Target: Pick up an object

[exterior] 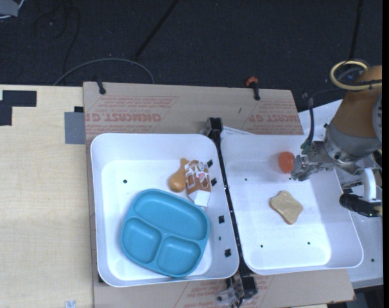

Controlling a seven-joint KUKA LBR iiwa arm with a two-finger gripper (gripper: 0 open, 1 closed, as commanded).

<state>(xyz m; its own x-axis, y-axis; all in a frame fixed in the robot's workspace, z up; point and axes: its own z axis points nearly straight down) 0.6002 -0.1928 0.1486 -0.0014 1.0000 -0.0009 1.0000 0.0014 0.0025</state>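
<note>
You're looking at the gripper (300,169) hovering w/ the orange ball (285,162) just left of its jaws; can't tell if they're open. Nothing's lifting yet, so pick's pending.

Glossy white plastic bins (108,172), cardboard underlay (181,111)

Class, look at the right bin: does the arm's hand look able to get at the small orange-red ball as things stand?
Probably yes. The hand sits right beside the small orange-red ball in the right white bin, with nothing between them; the tan toast-shaped piece lies apart, nearer the camera.
</note>
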